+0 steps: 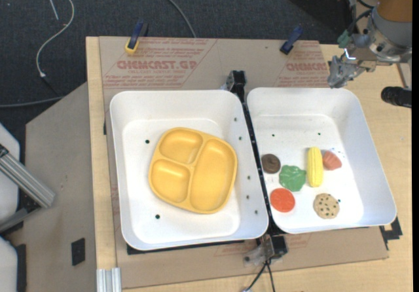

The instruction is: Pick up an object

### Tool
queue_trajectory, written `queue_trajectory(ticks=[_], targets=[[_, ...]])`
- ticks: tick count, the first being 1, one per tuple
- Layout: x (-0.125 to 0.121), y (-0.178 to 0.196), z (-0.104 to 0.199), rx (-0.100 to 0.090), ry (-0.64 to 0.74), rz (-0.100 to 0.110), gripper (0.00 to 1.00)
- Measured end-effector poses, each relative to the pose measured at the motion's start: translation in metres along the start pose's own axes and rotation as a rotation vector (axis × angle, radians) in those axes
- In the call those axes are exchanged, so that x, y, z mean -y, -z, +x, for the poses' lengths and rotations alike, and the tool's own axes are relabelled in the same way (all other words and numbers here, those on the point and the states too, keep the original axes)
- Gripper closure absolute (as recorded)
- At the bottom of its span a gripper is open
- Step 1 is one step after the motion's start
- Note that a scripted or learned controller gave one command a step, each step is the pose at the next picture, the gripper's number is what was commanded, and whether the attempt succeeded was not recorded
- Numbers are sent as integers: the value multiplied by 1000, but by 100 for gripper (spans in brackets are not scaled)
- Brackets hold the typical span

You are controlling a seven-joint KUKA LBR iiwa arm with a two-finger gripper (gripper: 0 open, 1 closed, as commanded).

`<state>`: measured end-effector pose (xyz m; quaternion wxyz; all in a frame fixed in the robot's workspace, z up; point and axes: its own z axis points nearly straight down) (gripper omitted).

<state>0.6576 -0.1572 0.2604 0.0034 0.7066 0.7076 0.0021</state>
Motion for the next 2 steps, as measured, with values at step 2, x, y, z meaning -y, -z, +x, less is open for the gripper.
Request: queue_trajectory(ticks=[2], targets=[[-6, -12, 105, -3, 1, 11, 100]])
